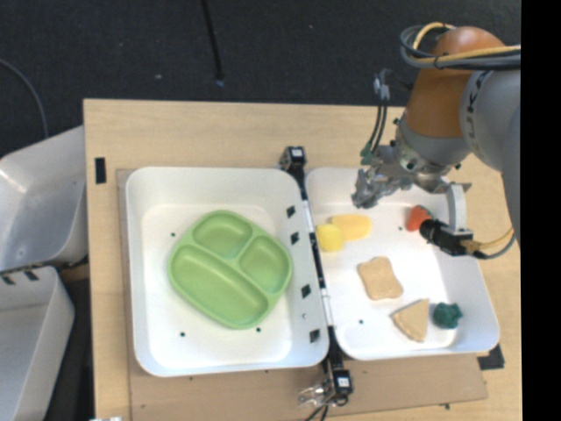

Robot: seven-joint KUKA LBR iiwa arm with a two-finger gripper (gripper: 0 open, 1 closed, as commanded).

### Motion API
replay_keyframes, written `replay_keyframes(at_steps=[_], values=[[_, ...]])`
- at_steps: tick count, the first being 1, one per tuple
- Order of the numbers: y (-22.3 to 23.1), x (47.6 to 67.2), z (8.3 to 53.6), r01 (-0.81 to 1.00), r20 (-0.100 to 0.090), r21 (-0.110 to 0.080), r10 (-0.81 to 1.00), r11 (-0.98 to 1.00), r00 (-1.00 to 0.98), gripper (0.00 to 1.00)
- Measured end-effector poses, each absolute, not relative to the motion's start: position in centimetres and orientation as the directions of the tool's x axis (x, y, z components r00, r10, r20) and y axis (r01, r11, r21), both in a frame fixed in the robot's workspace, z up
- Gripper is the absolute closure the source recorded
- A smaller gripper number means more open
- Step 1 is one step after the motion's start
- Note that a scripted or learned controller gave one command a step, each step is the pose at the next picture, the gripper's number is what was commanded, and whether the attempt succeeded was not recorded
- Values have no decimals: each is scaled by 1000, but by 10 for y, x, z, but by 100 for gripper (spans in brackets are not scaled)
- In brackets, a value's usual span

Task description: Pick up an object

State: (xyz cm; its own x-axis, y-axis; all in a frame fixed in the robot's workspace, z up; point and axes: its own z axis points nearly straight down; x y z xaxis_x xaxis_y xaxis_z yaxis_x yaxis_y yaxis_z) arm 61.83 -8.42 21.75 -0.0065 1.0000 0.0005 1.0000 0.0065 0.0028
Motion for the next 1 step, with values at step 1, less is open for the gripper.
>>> replay_keyframes(at_steps=[1], values=[[-37, 634, 232, 1000, 0, 3, 1000, 6, -6, 100]])
